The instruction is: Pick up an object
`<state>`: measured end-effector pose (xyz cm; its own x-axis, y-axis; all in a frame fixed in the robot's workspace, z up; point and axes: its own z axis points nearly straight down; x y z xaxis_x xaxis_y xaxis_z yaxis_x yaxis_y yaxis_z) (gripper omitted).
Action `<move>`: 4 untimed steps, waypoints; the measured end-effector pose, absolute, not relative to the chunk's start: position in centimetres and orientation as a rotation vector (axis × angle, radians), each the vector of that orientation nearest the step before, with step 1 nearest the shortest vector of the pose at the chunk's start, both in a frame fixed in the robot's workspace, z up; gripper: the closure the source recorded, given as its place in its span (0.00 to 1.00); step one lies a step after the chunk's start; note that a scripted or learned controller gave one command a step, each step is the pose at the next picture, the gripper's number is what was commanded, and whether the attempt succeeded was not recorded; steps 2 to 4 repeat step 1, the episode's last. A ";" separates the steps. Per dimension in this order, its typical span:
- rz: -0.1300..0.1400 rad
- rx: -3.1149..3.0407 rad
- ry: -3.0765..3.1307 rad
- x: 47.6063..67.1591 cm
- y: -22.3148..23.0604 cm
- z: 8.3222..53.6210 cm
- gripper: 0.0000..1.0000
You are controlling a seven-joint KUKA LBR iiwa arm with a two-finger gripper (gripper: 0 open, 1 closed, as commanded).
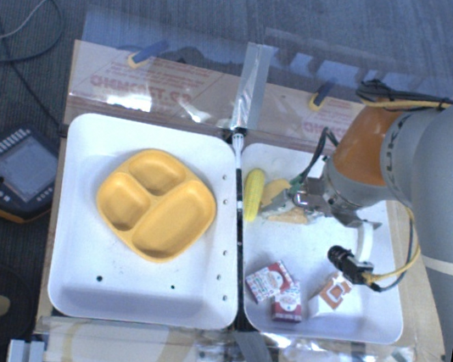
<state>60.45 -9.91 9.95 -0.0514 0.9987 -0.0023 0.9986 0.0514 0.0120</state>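
While the gripper point(299, 198), hidden from a clear reading, sits by one yellow corn cob point(253, 193), one yellow three-part plastic plate point(156, 204) fills the left bin point(72, 279).

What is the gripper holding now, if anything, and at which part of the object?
It cannot be told. The gripper is low in the right bin, over a pale yellowish item beside the corn cob, but its wrist hides the fingertips.

Bright, even overhead light; soft shadows, slightly blurry throughout.
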 end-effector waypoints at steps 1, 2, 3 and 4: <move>-0.004 2.209 2.233 61.9 -6.4 18.4 1.00; -0.004 2.209 2.233 61.9 -6.4 18.4 1.00; -0.004 2.209 2.233 61.9 -6.4 18.4 1.00; -0.004 2.209 2.233 61.9 -6.4 18.4 1.00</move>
